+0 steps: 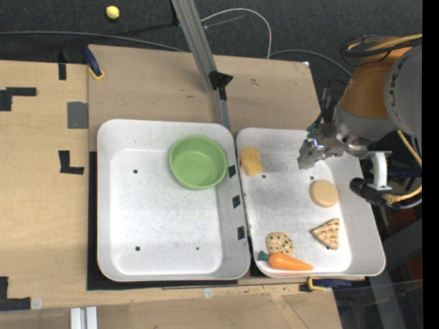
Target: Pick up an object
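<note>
While I hung over the right bin [357, 262], this was how things lay:
Gripper [310, 155]: mine, above the bin's upper part — whether it was wide or narrow I could not tell.
Bun [324, 193]: round and pale, just below me, apart from me.
Yellow piece [251, 161]: by the bin's left wall.
Pizza slice [327, 234]: lower right.
Cookie [278, 242]: near the front, the carrot [291, 262] just below it.
Left bin [116, 252]: a green bowl [198, 162] sat at its upper right.
</note>
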Motion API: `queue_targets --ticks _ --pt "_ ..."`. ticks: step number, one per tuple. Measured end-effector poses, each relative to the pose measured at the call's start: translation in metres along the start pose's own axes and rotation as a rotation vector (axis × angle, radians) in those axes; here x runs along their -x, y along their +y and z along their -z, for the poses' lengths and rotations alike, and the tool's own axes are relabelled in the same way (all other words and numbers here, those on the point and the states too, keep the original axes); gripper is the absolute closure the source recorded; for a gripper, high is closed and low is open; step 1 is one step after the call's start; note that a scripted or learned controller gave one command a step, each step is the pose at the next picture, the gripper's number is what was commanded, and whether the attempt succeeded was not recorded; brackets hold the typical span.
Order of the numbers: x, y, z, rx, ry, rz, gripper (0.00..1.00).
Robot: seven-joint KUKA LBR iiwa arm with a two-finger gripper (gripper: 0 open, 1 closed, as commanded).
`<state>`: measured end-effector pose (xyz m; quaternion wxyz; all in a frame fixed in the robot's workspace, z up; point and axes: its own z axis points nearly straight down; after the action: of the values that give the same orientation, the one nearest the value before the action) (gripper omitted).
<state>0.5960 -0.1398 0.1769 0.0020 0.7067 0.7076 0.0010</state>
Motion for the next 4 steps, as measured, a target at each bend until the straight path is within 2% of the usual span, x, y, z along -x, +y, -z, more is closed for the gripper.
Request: queue_targets --ticks 1,2,4 --pt "0.001 -0.010 0.050 -0.005 0.001 0.000 1.00" --pt "0.001 -0.009 0.077 -0.003 0.001 0.000 1.00" --pt "-0.106 0.019 0.049 -0.007 0.003 0.005 1.00"
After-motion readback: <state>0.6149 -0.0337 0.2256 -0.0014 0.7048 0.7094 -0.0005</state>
